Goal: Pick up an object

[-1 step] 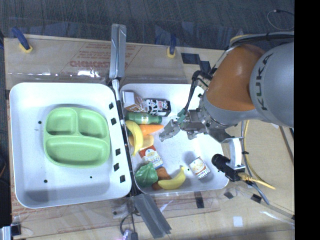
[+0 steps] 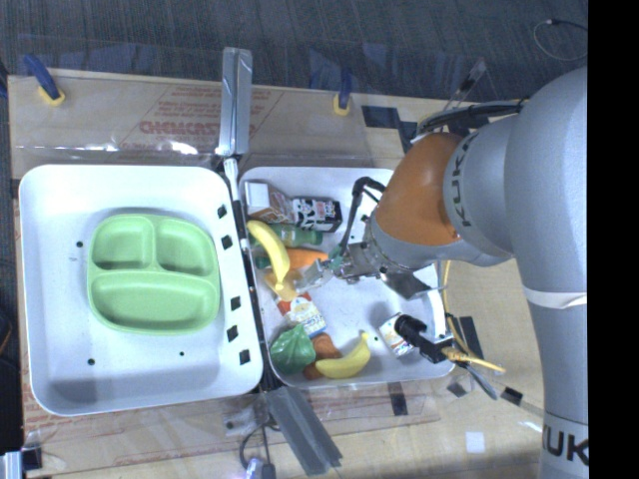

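Pale wooden bench (image 2: 130,108) with blue clamps (image 2: 42,80), dark grey carpet (image 2: 300,18) beyond.

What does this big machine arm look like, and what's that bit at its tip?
The arm is thick, rounded and smooth grey, with a glossy orange band above the wrist. Dark lettering runs along the grey shell, and "KU" shows near its base. Thin black cables loop beside the wrist. The tool is small, dark and metallic.
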{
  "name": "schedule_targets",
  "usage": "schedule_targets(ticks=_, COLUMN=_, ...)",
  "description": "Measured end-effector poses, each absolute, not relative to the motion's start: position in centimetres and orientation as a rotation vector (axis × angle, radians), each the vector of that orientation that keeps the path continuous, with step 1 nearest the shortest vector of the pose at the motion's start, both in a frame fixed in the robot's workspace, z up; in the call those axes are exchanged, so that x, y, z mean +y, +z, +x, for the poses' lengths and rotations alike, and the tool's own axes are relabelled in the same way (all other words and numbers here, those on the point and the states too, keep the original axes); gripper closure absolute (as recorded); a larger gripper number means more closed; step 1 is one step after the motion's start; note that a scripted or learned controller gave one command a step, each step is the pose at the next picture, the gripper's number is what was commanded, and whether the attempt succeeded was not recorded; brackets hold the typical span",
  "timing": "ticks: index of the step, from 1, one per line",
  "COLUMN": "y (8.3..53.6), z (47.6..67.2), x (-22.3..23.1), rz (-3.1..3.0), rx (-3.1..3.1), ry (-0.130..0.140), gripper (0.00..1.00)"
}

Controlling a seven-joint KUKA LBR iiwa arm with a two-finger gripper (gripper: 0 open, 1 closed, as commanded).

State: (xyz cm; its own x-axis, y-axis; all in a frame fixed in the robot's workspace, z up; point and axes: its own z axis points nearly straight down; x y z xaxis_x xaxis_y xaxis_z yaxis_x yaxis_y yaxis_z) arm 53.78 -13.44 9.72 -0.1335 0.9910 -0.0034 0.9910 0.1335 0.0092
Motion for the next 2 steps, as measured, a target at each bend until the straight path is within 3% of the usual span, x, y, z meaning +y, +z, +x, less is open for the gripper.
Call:
schedule_targets(ticks=1, y=9.2, z=58.5, x=-14.7, rz=1.922, rx=2.487, ry=-0.001, gripper=0.00)
schedule_targets(ticks=2, y=9.3, z=63.7, x=-19.3, rz=2.011, rx=2.413, ry=-0.002, gripper=0.00)
